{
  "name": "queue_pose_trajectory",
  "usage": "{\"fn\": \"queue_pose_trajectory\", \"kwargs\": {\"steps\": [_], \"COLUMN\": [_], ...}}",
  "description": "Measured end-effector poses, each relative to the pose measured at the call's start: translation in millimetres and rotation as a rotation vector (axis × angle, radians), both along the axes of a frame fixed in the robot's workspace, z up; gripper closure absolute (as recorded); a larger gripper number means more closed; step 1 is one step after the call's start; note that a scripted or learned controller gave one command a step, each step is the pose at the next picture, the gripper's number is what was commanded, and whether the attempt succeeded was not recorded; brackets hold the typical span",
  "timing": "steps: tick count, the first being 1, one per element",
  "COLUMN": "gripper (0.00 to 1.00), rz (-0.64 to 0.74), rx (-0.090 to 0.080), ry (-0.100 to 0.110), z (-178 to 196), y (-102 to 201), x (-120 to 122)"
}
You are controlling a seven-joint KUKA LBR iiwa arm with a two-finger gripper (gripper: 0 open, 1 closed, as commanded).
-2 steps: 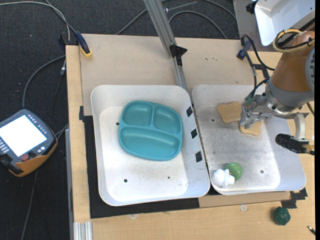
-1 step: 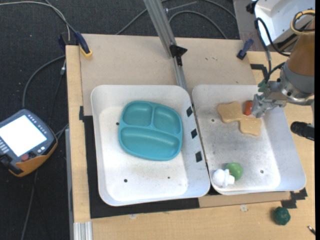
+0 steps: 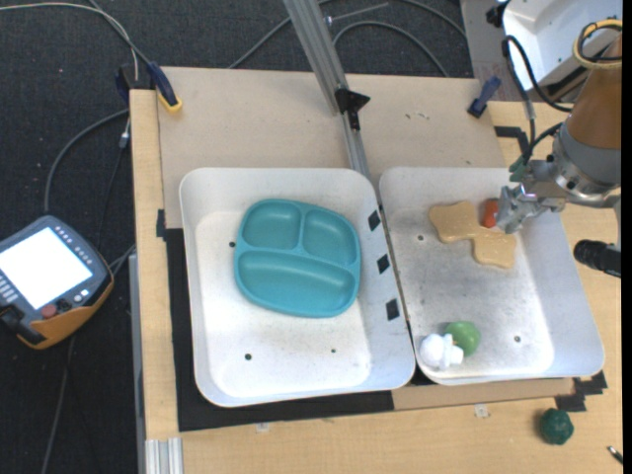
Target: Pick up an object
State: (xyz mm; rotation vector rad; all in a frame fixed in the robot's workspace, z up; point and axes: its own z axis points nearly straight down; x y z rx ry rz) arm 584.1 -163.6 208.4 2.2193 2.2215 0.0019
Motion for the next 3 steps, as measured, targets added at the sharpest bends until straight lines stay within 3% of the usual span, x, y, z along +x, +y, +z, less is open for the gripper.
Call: {"fn": "queue_pose_trajectory", "kwargs": {"steps": [1,3], "gripper": [1.0,1.0], "rz": [0.005,0.005], "rx": [0.001,0.003], "ry": [0.0,0.004], "z": [-1,-9], "y": [51,153], "x": [14,12]}}
